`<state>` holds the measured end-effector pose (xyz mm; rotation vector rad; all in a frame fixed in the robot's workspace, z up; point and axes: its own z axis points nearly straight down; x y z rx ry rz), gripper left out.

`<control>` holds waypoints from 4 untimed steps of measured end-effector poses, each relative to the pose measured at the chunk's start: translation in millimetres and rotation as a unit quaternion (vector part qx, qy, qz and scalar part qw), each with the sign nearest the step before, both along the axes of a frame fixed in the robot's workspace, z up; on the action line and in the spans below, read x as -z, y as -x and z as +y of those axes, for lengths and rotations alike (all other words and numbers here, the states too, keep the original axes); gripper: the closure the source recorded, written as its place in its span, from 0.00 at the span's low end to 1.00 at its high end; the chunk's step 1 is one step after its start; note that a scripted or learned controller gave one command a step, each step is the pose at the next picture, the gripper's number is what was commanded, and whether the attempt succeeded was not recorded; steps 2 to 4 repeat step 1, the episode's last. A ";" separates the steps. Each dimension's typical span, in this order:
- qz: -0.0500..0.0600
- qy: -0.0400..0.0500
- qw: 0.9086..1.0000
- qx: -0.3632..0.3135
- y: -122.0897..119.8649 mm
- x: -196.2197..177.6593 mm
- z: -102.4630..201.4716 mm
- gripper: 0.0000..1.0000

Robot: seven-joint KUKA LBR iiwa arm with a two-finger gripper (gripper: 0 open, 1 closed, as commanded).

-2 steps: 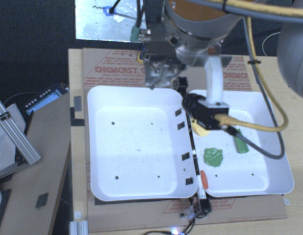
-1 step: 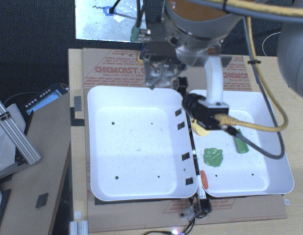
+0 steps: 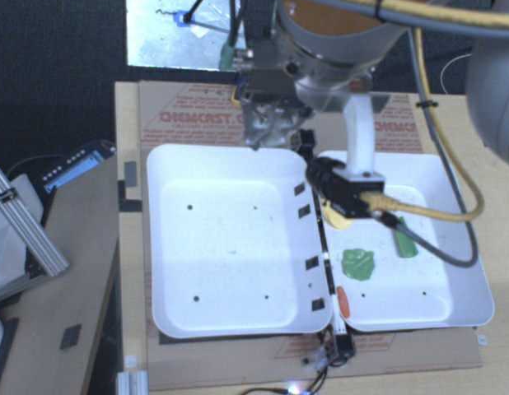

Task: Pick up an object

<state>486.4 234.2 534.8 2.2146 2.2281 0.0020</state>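
Objects we see all sit in the right bin (image 3: 464, 296). Going left to right: the left bin (image 3: 221, 245) is white and sits on a printed cardboard sheet (image 3: 197, 113), touching the right bin. The hand (image 3: 273, 132) hangs over the left bin's far rim, near the corner by the shared edge. We can't tell if it's open or closed. Orange piece (image 3: 343, 301) lies at the right bin's near left side, just beside the shared edge. Yellow piece (image 3: 337, 217) is further back, partly hidden by the arm. Green lump (image 3: 358, 263) sits mid-bin. Green stick (image 3: 404, 242) is just right of it, apart and tilted.
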 end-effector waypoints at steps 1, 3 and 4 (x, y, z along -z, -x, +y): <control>0.000 0.000 1.000 0.000 0.0 0.0 0.0 1.00; 0.000 0.000 1.000 0.000 0.0 0.0 0.0 1.00; 0.000 0.000 1.000 0.000 0.0 0.0 0.0 1.00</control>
